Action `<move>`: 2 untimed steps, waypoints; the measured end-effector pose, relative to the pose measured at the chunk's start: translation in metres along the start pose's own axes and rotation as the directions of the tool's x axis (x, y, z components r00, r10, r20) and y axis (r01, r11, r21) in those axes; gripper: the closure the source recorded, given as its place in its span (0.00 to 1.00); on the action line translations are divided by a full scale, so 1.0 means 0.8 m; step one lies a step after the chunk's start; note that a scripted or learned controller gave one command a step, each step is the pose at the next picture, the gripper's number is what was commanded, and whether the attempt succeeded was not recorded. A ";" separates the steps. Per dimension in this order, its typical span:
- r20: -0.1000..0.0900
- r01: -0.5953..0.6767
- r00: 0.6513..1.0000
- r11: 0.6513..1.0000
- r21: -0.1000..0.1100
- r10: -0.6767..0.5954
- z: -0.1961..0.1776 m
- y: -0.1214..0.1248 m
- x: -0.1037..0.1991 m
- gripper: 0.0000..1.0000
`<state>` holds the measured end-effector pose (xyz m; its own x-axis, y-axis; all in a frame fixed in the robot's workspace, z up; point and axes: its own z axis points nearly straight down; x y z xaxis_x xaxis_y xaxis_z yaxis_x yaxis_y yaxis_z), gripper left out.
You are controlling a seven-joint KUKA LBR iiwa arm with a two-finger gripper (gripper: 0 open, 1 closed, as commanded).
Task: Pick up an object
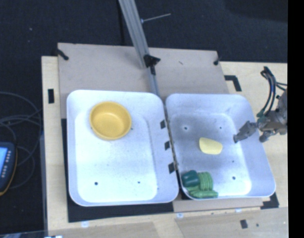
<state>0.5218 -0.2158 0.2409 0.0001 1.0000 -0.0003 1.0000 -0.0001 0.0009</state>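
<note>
The arm reaches in from the right, only its wrist end visible, cables looping above it. The gripper (251, 133) hangs over the right bin's right edge, its two fingers spread apart, nothing between them.

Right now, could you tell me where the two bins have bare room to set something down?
The left bin is bare below and right of the yellow bowl. The right bin is free along its far side, above the yellow piece. Its near-left corner is crowded by the green object, and the tool hangs over its right rim.
</note>
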 end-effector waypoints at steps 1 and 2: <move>-0.001 -0.001 1.000 1.000 0.005 0.001 0.067 -0.013 -0.005 0.00; -0.001 0.000 1.000 1.000 0.005 0.000 0.137 -0.023 0.003 0.00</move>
<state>0.5039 -0.2132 0.1315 0.0002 1.0000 0.0011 1.0000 -0.0002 -0.0038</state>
